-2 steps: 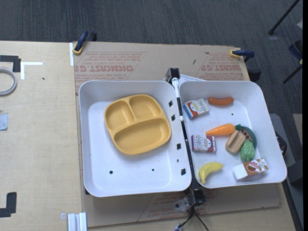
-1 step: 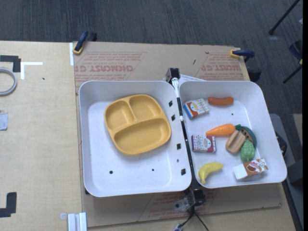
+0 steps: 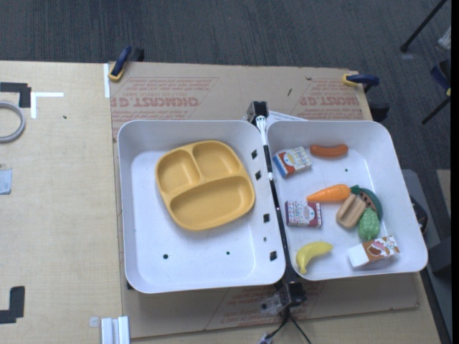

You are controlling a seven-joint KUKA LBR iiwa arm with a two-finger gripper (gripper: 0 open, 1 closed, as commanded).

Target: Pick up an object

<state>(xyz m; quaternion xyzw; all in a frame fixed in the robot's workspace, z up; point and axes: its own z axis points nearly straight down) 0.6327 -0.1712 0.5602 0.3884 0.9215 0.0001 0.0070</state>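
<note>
From my remote station, looking down at a slant: two shallow white bins sit side by side on a cardboard sheet [image 3: 165,95], which is held at its far corners by two blue-and-yellow clamps [image 3: 120,61].

Left bin [image 3: 136,213] — holds one yellow divided plate [image 3: 206,185], lying flat toward the far half, with its three compartments up.

Right bin [image 3: 391,156] — holds all the candidate objects for picking, every one resting on the bin floor:
- a toy sausage [image 3: 329,150] near the far wall, with a blue-and-white carton [image 3: 292,161] just beside it toward the divider;
- a toy carrot [image 3: 328,193] in the middle, its tip pointing toward the divider;
- a red-and-white carton [image 3: 303,213] just below the carrot;
- a hot-dog bun [image 3: 350,211] touching a dark green slice [image 3: 371,201] and a light green leafy piece [image 3: 368,225], all three in a tight cluster;
- a toy banana [image 3: 313,254] near the front wall;
- a white-and-orange box [image 3: 374,251] in the near right corner.

I see a grey ring [image 3: 8,122] on the bench at far left.
</note>
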